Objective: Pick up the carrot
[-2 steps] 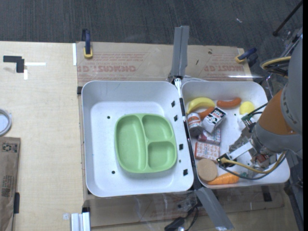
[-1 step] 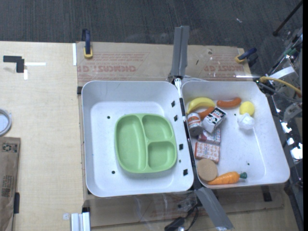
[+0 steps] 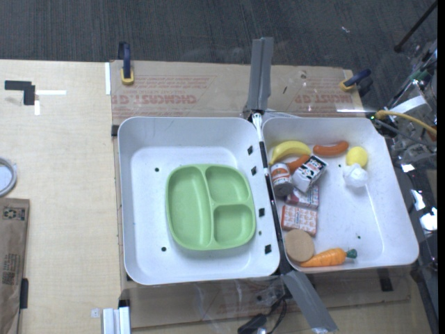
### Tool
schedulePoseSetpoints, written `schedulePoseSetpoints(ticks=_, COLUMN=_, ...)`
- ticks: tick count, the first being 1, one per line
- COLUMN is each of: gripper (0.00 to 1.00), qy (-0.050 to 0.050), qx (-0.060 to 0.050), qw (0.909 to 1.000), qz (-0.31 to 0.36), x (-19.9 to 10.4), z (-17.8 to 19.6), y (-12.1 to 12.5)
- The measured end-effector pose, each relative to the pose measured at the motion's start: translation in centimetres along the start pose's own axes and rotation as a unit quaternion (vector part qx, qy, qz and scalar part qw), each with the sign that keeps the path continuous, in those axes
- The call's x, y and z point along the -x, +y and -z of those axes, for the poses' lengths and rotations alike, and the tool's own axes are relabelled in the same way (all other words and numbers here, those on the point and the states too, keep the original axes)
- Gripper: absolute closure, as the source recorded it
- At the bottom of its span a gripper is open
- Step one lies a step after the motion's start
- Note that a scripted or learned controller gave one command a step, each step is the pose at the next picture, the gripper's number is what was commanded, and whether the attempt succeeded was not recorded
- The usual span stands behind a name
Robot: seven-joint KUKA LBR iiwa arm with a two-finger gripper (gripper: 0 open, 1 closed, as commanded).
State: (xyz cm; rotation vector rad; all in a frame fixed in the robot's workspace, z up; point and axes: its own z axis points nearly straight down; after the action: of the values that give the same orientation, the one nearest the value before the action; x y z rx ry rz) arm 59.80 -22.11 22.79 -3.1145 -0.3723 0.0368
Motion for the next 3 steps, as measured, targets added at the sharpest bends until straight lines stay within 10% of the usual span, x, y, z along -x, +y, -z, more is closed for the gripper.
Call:
schedulePoseSetpoints(ticks=1, gripper=1.0, qy=0.006, qx=0.001, qw=0.9988, qz=0.05, x=-0.1, z=-12.6, y=-7.5)
schedulePoseSetpoints(ticks=2, gripper=1.0, qy=0.006, qx=0.001, qw=0.9999, qz=-0.012, x=4.6, z=-14.3, y=-13.3)
schedulePoseSetpoints(ticks=3, gripper=1.0, qy=0.009, qx=0.003, qw=0.9991, qz=0.042, x=7.8, z=-4.1, y=-18.6)
